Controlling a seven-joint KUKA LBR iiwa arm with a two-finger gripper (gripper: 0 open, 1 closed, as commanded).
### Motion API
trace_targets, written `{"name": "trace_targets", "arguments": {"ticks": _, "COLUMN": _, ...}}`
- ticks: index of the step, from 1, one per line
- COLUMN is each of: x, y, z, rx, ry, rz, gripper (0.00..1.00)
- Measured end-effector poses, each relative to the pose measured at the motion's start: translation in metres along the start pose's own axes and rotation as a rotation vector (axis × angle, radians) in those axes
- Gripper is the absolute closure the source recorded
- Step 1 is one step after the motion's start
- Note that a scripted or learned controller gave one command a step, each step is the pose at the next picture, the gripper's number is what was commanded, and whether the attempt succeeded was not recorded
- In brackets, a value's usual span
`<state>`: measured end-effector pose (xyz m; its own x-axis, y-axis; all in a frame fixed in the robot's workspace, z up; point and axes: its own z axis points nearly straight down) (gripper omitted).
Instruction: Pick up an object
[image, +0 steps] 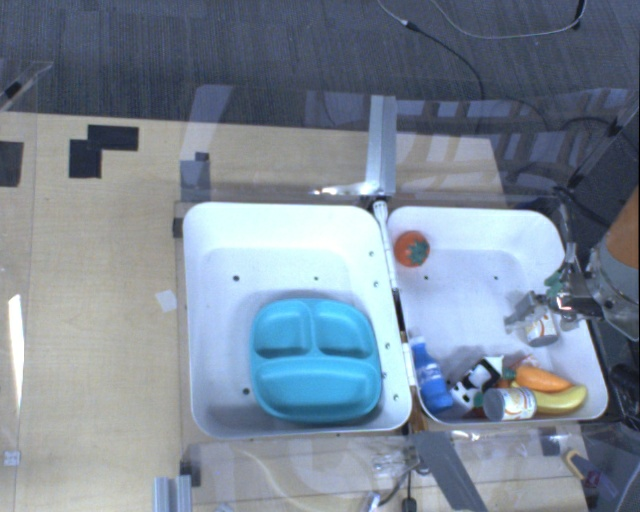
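My gripper (541, 318) hangs over the right side of the right bin (470, 260), reaching in from the right edge, with bare white floor under it. Along that bin's front wall lie a blue bottle (430, 378), a black-and-white toy (472, 380), a small can (508, 403), an orange carrot-like piece (541, 379) and a yellow banana (562, 400). These sit a little below and to the left of the gripper. An orange and green ball (411, 249) rests in the bin's far left corner.
The left bin (230, 250) holds a blue divided plate (316, 359) toward its front right. A metal post (381, 145) stands behind the wall where the two bins meet. Bare tan benchtop stretches to the left.
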<state>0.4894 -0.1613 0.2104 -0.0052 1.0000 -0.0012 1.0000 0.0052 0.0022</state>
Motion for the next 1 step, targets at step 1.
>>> {"name": "trace_targets", "arguments": {"ticks": 1, "x": -0.0396, "y": 0.0269, "z": 0.1078, "rx": -0.002, "ry": 0.000, "rz": -0.063, "gripper": 0.00}}
